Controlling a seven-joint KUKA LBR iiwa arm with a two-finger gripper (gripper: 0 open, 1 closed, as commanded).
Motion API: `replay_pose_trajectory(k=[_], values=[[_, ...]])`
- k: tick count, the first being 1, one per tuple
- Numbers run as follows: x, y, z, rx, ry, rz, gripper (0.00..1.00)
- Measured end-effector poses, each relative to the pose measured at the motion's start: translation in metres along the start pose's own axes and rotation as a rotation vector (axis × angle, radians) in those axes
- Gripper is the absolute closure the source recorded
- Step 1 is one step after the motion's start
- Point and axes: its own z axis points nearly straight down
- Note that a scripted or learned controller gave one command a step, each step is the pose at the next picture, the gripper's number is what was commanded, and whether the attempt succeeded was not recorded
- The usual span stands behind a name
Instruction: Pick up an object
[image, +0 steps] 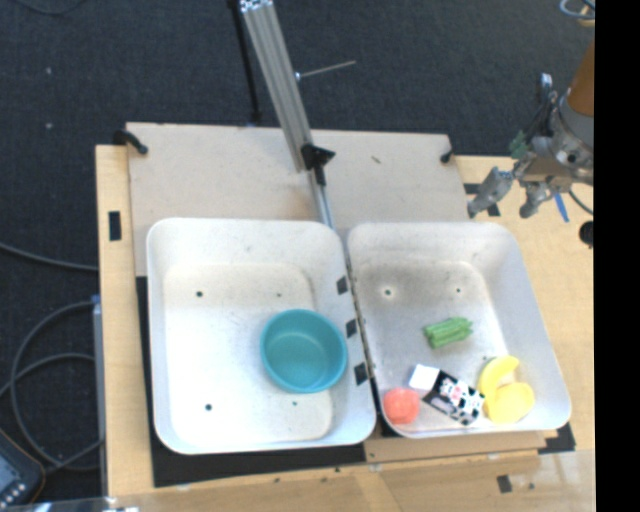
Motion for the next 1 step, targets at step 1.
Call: replay_pose_trajectory(k=[1], values=[[-0.0008,-0.0003,-0.0002,0.001,-0.002,0.000,0.00]])
